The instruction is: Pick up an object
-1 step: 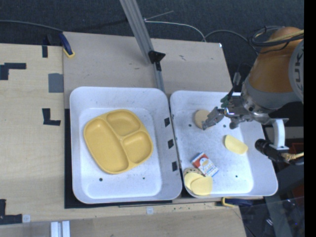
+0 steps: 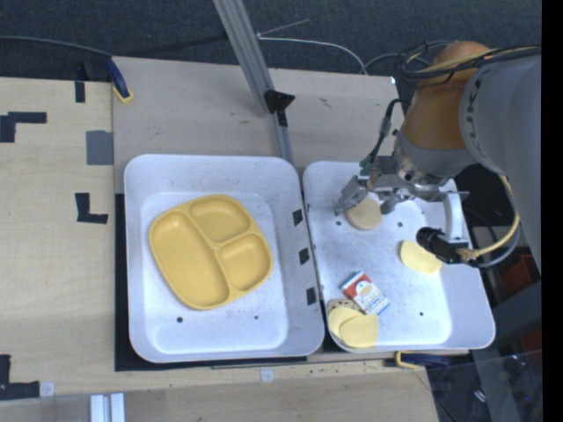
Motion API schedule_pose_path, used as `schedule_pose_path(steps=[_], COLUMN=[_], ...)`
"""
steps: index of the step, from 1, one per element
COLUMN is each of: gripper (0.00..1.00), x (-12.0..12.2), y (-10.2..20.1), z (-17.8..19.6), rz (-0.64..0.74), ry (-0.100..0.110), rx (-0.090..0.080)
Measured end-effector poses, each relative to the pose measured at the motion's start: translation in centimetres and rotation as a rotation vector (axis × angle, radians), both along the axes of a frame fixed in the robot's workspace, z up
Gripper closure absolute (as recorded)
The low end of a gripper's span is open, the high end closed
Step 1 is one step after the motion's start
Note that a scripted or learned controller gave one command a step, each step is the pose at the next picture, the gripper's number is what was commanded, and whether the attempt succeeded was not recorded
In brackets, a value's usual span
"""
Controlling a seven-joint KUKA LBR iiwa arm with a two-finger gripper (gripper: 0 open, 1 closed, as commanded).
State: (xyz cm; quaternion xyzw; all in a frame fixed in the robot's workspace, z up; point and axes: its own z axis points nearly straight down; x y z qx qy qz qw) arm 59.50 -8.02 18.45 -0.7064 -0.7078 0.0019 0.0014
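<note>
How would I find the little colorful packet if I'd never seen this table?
Look in the right bin, along its near edge. The small packet lies just above two round yellow pieces. It is the only thing there with red, white and blue printing; its neighbours are plain yellow or tan.

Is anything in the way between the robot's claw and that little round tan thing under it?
Nothing visible is. The gripper hangs right over the round tan object in the right bin, close above or touching it. The small carton and the yellow pieces lie nearer the front, well apart.
</note>
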Motion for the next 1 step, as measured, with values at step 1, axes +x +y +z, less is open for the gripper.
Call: schedule_pose_path(steps=[1], gripper=[0.00], x=[7.92], y=[-4.99], z=[2.12], rz=[-0.002], ry=[-0.009], rx=[-0.002])
